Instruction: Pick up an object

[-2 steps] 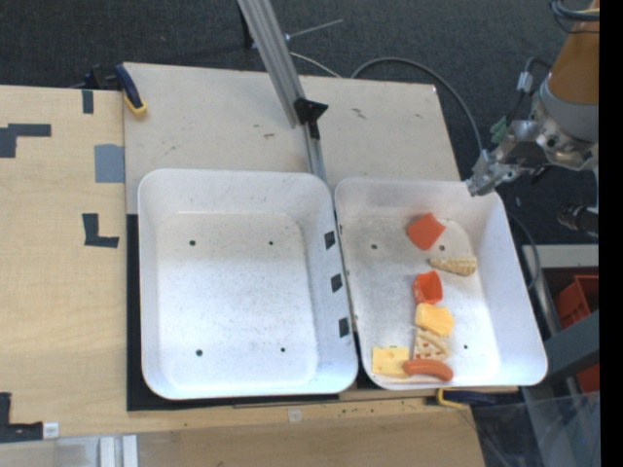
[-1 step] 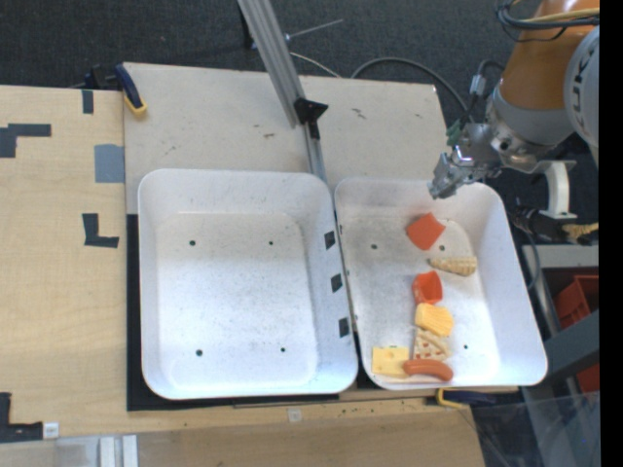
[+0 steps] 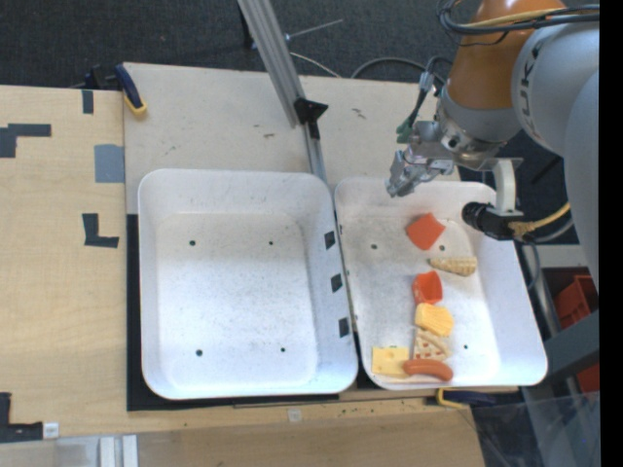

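Near edge of right bin: we see a red sausage-shaped piece (image 3: pixel 428 369) lying at the bin's near rim, its long axis running left to right.
Beside it: a pale yellow flat block (image 3: pixel 389 360) sits just left of the sausage piece, touching or nearly touching it.
Above the sausage: a wedge with red dots on a pale face (image 3: pixel 425 343) stands just behind it, long axis near to far.
Middle of the row: a yellow block (image 3: pixel 434 317) lies just behind the wedge, and a small red-orange piece (image 3: pixel 427 286) sits just behind that; we cannot tell whether they touch.
Right of the row: a tan, ridged piece (image 3: pixel 454 265) lies with its long axis left to right, near the bin's right wall.
Farther in: an orange block (image 3: pixel 424 231) rests alone on the floor of the right bin (image 3: pixel 384 270), turned at a slant to the walls.
Left bin: the left bin (image 3: pixel 234 280) stands beside the right one on the counter (image 3: pixel 58 261).
Gripper: the gripper (image 3: pixel 402 184) hangs over the far left corner of the right bin, apart from the orange block.
Fingers: we see nothing between them, and we cannot tell whether they are apart or together.
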`<state>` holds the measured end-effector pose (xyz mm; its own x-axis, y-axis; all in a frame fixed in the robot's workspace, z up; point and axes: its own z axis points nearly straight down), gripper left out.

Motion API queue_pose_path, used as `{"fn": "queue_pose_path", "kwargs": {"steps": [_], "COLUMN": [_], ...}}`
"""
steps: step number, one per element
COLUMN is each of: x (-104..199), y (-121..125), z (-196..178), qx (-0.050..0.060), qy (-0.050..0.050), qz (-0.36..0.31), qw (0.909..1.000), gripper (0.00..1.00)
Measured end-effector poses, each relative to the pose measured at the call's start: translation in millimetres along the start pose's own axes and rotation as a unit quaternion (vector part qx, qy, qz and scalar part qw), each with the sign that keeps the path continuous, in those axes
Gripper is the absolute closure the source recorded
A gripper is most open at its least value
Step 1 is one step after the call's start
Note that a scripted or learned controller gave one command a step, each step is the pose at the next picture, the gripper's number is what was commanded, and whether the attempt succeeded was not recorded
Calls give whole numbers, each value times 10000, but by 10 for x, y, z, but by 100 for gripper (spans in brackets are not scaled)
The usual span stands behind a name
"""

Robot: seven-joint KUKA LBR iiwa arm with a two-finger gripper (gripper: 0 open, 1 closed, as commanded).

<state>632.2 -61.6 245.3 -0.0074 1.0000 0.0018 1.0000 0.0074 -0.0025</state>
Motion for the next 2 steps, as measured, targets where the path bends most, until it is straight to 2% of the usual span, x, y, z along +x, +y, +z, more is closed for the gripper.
{"fn": "queue_pose_path", "kwargs": {"steps": [1,2], "x": [558,994], "y": [56,190], "z": [153,200], "qx": [4,-8], "qy": [-2,-8], "qz": [4,9], "qw": [10000,10000], "gripper": [100,100]}}
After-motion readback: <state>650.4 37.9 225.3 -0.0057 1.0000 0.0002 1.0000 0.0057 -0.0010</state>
